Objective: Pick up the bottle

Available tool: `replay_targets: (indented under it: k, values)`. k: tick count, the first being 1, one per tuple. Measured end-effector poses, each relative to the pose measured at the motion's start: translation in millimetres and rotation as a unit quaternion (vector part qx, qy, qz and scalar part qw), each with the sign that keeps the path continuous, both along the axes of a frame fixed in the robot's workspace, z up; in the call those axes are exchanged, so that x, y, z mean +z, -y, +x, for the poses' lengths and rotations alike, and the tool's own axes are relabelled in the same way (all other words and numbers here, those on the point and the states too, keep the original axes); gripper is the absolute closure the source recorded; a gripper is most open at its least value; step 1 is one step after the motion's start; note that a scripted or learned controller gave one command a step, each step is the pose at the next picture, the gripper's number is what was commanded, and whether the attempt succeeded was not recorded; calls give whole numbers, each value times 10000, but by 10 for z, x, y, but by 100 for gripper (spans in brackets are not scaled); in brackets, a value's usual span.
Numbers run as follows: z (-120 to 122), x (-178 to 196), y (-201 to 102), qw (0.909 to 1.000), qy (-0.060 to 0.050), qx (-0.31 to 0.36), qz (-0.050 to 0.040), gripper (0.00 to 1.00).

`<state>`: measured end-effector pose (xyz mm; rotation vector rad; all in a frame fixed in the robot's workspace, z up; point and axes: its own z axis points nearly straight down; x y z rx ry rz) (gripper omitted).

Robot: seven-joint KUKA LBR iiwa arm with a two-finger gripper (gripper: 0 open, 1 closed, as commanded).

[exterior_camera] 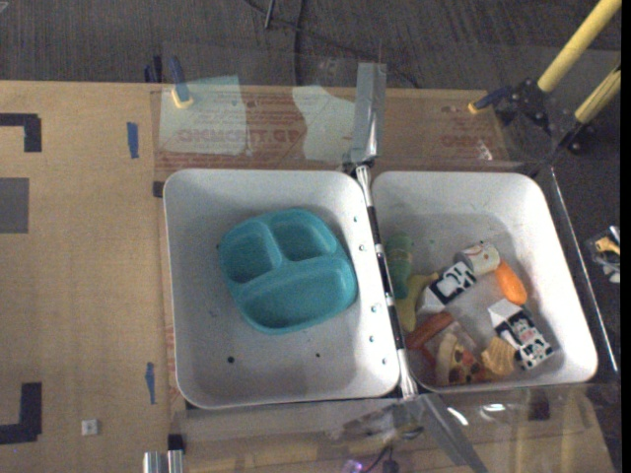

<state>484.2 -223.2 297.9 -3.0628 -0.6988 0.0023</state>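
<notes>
Currently, right bin [562, 264] — bottle [461, 276], white with a black label, lying tilted among mixed toy food, an orange piece [511, 284] just beside its upper end and a black-and-white carton [523, 337] nearby. Left bin [197, 353] — teal divided plate [286, 269]. Claw's opening and hold: cannot tell.

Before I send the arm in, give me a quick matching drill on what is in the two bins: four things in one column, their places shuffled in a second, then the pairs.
Things:
1. teal plastic divided plate
2. orange rounded toy carrot
3. pale green translucent bottle
4. white carton with black cow patches

Places:
A. right bin, against the divider wall
B. left bin, near its middle
C. right bin, toward its right wall
D. right bin, toward its near right corner

Pairs: 1-B, 2-C, 3-A, 4-D
</notes>
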Motion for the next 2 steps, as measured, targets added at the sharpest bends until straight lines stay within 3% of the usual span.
replay_targets:
  k: [1,2]
  values:
    - [-50,-585,-3,9999,-12,-166,14,100]
    - [475,662,-6,9994,-2,-358,2,100]
